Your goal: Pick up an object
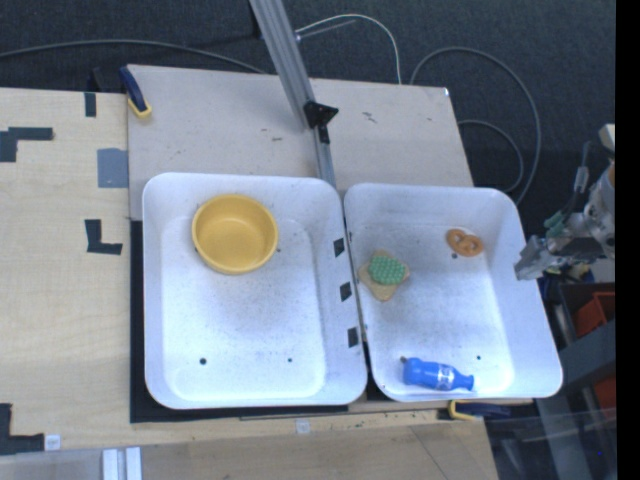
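Seen from above at a slant: a pale wooden counter (pixel 60 268) with dark tape marks along its left part, and a lighter board (pixel 400 133) laid across the back. Beyond the counter, dark carpeted floor (pixel 500 18) with thin cables (pixel 430 63) looping over it. Rising from the board's middle, a slanted metal pole (pixel 285 53) with a black clamp (pixel 320 115) near its foot. At the board's back left corner, a blue and yellow clamp (pixel 134 91).

Side by side on the counter, two shallow white bins, touching along their inner walls. In the left bin (pixel 165 368), a yellow bowl (pixel 235 232), upright, toward the back left. In the right bin (pixel 500 368), three things well apart: a small brown pretzel-shaped piece (pixel 463 241) near the back right, a green and tan scrubber-like piece (pixel 385 272) near the left wall, and a blue bottle (pixel 435 374) lying on its side near the front wall, cap pointing right.

Just outside the right bin's right wall, the gripper (pixel 545 253), over the rim's edge and holding nothing visible. State of the fingers: cannot tell, too small and blurred.
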Controlling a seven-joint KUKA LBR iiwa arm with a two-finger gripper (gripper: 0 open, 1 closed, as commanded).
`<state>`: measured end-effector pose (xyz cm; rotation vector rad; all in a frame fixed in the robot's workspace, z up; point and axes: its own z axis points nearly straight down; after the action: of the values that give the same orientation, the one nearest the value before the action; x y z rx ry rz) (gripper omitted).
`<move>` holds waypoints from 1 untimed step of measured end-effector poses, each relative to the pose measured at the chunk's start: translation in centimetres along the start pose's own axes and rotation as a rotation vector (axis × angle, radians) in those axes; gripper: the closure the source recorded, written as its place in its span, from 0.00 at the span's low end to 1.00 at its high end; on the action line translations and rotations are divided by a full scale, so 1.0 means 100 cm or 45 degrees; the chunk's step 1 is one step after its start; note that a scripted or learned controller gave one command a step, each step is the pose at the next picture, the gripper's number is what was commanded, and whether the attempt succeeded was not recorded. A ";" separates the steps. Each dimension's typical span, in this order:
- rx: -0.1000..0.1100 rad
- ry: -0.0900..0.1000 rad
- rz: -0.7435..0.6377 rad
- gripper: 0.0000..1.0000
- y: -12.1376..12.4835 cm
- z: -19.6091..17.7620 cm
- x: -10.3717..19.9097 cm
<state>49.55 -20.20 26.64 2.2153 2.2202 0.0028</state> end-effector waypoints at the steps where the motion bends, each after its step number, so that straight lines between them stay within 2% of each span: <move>1: 0.009 0.005 -0.004 1.00 -0.006 0.012 0.048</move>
<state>48.91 -15.40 25.47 2.2177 2.2289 -0.0012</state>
